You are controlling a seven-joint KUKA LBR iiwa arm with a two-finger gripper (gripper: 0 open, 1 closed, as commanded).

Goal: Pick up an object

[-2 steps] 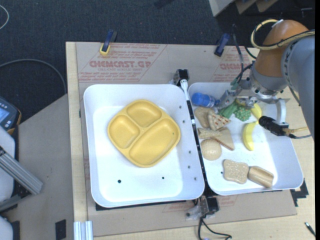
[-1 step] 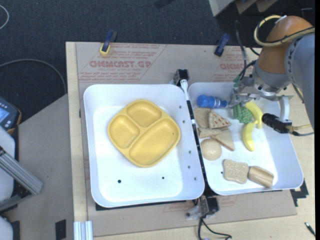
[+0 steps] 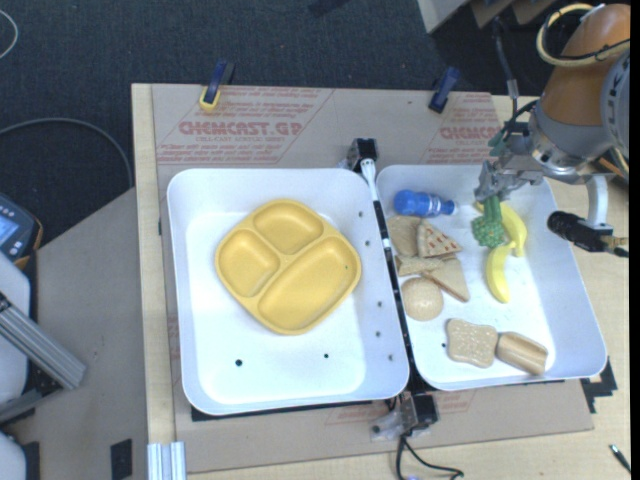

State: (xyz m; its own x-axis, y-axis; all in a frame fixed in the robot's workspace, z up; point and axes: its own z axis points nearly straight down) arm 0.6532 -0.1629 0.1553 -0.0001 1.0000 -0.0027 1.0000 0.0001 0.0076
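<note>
The grey two-finger gripper (image 3: 492,200) hangs over the far part of the right bin, its fingers pointing down onto a small green broccoli-like toy (image 3: 488,227). The fingertips merge with the top of that toy, so I cannot tell whether they are spread or pressed together, nor whether the toy sits between them. The grey arm with its orange band (image 3: 590,53) enters from the right and is cut off by the picture's edge.

The bench top, a brown cardboard sheet with red print (image 3: 250,123), carries both bins; a blue-and-yellow clamp (image 3: 214,86) and a blue clamp (image 3: 443,90) pin its far edge. The left shallow white bin (image 3: 200,348) holds a yellow plastic plate with three compartments (image 3: 288,265) near its middle. The right shallow white bin (image 3: 575,313) is crowded. A curved yellow toy banana (image 3: 498,271) lies just beside the green toy, partly hidden by it at the far end. At the bin's near edge lie a tan bread-slice toy (image 3: 470,342) and a light brown cylindrical block (image 3: 523,352), touching. Along the left edge sit a round beige disc (image 3: 422,299), tan triangular wedge pieces (image 3: 435,243) overlapping each other so their count is hard to make out, and a blue toy bottle (image 3: 420,204) lying on its side near the far left corner.
</note>
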